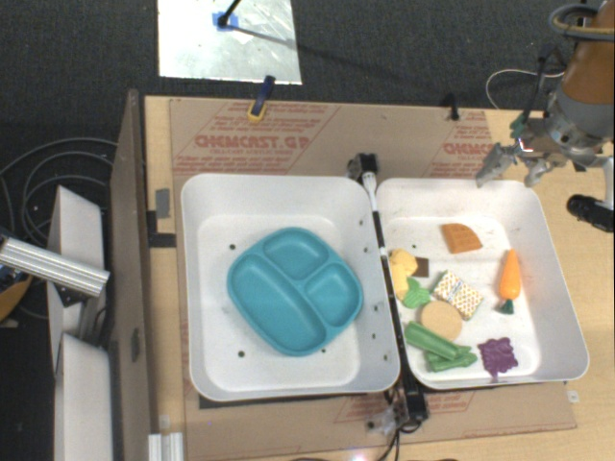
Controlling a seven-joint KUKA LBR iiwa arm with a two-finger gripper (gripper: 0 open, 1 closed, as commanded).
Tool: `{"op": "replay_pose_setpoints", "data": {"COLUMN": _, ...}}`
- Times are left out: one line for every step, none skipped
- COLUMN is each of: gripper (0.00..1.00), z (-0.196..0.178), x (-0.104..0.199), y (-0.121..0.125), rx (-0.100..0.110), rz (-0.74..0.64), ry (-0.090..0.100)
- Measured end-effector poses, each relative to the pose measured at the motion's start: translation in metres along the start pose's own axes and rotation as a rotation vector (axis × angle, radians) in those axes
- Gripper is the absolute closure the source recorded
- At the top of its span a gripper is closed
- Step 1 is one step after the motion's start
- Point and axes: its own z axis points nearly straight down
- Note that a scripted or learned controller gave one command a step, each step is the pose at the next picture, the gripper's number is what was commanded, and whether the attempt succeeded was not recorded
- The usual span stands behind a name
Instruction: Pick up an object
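Hovering above the right bin's (548, 257) far corner, gripper (514, 168) fingers spread, grasping nothing; toy carrot (509, 275) lies below.

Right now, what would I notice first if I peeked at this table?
Probably the big blue tray lying in the left bin. Next, the colourful toy food in the right bin, like the carrot and purple grapes. The tool hovers by that bin's far right corner.

A robotics lab, plainly: a cardboard-topped counter (317, 133) on dark carpet (67, 56), loose cables (38, 176) far left of the tool (519, 161), toy food (452, 301) below it.
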Motion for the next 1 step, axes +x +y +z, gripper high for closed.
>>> {"op": "replay_pose_setpoints", "data": {"gripper": 0.00, "z": 0.1439, "x": 0.0225, "y": -0.0117, "rx": 0.007, "rz": -0.002, "ry": 0.003}}
